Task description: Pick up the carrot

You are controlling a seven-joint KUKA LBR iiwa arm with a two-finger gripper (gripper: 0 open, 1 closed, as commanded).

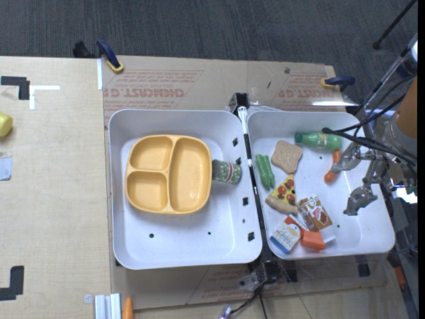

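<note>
Gripper [354,178] over R bin [372,241], fingers spread, nothing held; carrot [333,167] beside upper finger.

Jaws apart w/ a clear gap: one finger [348,159] reaches up-left twd carrot, tip just beside it – contact can't be told; other finger sits lower, tip over bare bin floor. Carrot = small orange piece in R bin, just below green bottle [319,139], lying on bin floor. R bin also has: bread slice [286,156], green bean pod [265,171] near L wall, pizza slice [283,195], brown-red packet [315,213], blue-white carton [285,236], orange block [313,240] touching carton. L bin [166,244]: yellow 3-compartment tray [169,174], compartments bare; small can [226,172] on its side, touching tray's R edge. Yellow item [4,125] on bench at far L.
</note>
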